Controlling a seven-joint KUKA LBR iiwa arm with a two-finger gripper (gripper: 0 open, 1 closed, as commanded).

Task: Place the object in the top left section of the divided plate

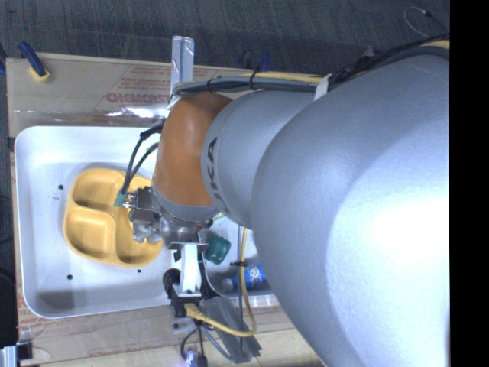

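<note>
The yellow divided plate point(92, 216) lies in the left white bin point(38, 205). Two of its sections show bare, and its right part is hidden under the arm. My gripper point(145, 224) hangs over the plate's right edge, below the orange band point(183, 159) of the wrist, and mostly shows as dark metal parts. Nothing can be seen held in it. A small teal object point(218, 248) lies just right of the gripper, near the bins' dividing wall.
The grey arm point(344, 205) covers the right bin and most of the view. A blue object point(254, 276) peeks out below the arm beside the teal one. Cables and a yellow hose point(221, 329) hang by the front edge. A cardboard sheet point(99, 90) lies behind the bins.
</note>
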